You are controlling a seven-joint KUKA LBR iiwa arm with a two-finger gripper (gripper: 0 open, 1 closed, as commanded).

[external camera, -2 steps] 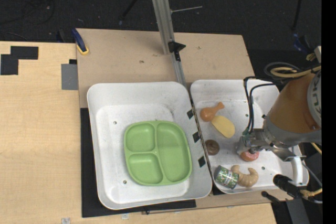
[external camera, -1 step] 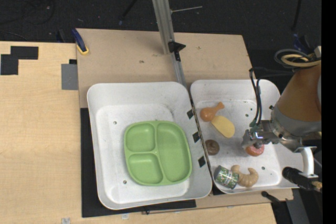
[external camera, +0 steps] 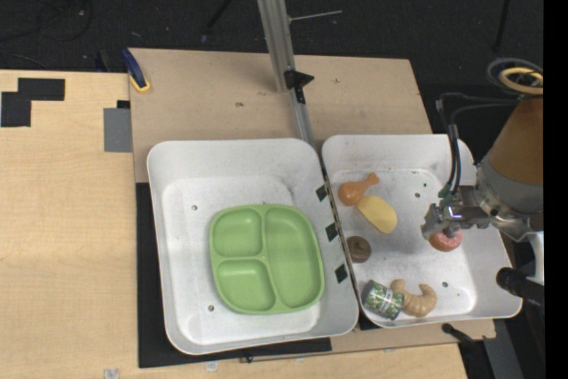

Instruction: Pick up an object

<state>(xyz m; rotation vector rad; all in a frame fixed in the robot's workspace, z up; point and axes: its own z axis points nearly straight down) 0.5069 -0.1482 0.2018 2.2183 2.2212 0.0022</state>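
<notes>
The jaws (external camera: pixel 446 222) hang low over the right part of the right bin (external camera: pixel 399 157), directly above a small red and pink object (external camera: pixel 445 240). Their metal parts overlap that object's top edge, and at this size whether they are parted or closed on it cannot be told. The grey arm (external camera: pixel 508 195) reaches in from the right, its orange band (external camera: pixel 522 142) above the wrist, with a dark cable looping along the bin's far right corner.

In the right bin, left of the jaws, a yellow lemon-shaped toy (external camera: pixel 378 214) lies touching an orange drumstick-shaped toy (external camera: pixel 358 188), which sits just behind it. Near the bin's left wall rests a small brown round piece (external camera: pixel 358 248). At the near edge a green can (external camera: pixel 384 300) lies on its side, and just beside it, to the right, a tan croissant-shaped toy (external camera: pixel 418 297) curves along the front rim.

The left bin (external camera: pixel 177 191) holds a light green divided plate (external camera: pixel 265 258) with three compartments, set toward its right and near side. Black clips sit along the seam where the two bins meet.

Both bins rest on a brown tabletop (external camera: pixel 213 93). A slanted aluminium post (external camera: pixel 277 27) rises from behind the bins, and a blue and yellow tool (external camera: pixel 136 71) lies at the board's far left corner.
</notes>
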